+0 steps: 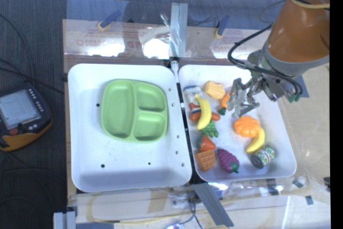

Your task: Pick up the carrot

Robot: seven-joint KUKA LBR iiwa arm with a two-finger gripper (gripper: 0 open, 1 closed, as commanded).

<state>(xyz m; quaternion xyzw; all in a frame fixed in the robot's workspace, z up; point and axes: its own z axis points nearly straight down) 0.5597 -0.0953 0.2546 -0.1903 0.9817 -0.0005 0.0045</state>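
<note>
The carrot (225, 100) is a small orange piece with a green tip, lying tilted in the upper middle of the right bin (284, 137). My gripper (239, 100) hangs low over that bin, just right of the carrot, its fingers pointing down and to the left. The left finger (235, 95) is next to the carrot's right side; I cannot tell whether they touch. The fingers stand apart and nothing sits between them. The grey and orange arm comes in from the upper right.
Crowding the right bin are a yellow banana (203, 111), a yellow corn piece (214, 89), an orange pumpkin (246, 126), a second banana (257, 140), a can (263, 155), a purple eggplant (228, 160) and a strawberry (207, 142). A green divided plate (134, 110) lies in the left bin (86, 158).
</note>
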